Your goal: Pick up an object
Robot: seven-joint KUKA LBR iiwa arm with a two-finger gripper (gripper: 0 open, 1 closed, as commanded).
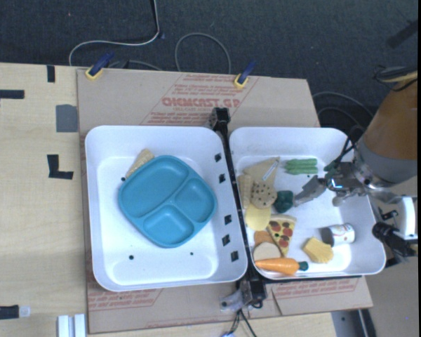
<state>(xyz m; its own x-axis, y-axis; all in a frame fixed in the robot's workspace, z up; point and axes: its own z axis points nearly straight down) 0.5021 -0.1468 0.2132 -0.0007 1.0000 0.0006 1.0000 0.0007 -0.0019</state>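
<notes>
Blue plastic first: a divided tray point(168, 200) lies tilted in the left bin point(102, 146), covering most of its floor, with a tan wedge point(139, 162) peeking out from under its upper-left edge. Nothing to grab cleanly there, it's too broad for the claw.

Across the divider, the right bin point(295, 135) holds the toy food. Along its left edge sit a yellow cheese wedge point(261, 196), a pizza slice point(283, 230) and a bread slice point(265, 252), all crowded together and touching. A carrot point(277, 265) lies along the near rim. A dark green piece point(284, 201) sits just beside the cheese, a green pea pod point(300, 165) lies toward the far rim, a yellow chunk point(318, 250) rests near the near-right corner, and a small white can point(341, 234) is beside it.

Now the claw point(325, 187): it hangs over the middle of the right bin with its fingers spread, gripping nothing. Best target, I'd say, is the dark green piece or the pea pod, both standing clear enough. Centre the fingers either side before descending, go straight down, and avoid the crowded left pile where a finger would land on a neighbour.
</notes>
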